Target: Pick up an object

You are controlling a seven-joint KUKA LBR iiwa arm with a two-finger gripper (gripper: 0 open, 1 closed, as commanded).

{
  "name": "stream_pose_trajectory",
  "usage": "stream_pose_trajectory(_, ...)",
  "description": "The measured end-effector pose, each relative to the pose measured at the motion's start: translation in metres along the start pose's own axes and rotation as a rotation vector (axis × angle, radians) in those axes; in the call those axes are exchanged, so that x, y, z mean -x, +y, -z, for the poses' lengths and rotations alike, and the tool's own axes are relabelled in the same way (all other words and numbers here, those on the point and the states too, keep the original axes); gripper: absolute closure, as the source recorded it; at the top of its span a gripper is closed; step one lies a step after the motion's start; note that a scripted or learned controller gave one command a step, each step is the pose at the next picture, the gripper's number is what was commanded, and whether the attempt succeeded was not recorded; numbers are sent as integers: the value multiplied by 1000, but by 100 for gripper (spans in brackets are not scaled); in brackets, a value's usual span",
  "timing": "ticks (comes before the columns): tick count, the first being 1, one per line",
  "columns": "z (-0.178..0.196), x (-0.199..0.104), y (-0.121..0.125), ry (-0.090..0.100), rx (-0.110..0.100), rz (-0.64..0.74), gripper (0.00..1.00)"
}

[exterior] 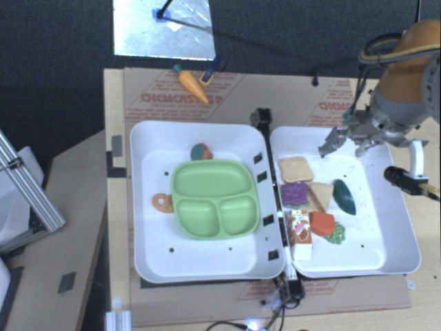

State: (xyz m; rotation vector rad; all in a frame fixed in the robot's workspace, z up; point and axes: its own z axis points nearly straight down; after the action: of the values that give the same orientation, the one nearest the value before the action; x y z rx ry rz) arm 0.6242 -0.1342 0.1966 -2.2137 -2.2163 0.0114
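The end effector [349,142] hung over the far part of the right bin [396,250], its fingers spread with nothing between them, seemingly poised to come down on a target. The pickable things lay bunched along that bin's left side: a slice of bread [295,169], a purple piece [295,194], a dark green vegetable [344,196] and a red piece [322,222]. The bread lay nearest. A green tray [212,197] sat in the left bin [148,254].

Grey arm [403,102] with orange band, black cables, metal tool [348,141].
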Motion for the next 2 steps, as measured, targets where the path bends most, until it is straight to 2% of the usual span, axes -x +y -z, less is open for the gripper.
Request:
stream_pose_trajectory(1,8,0,3,-2,13,2,0)
stream_pose_trajectory(2,-40,1,13,-2,11,4,0)
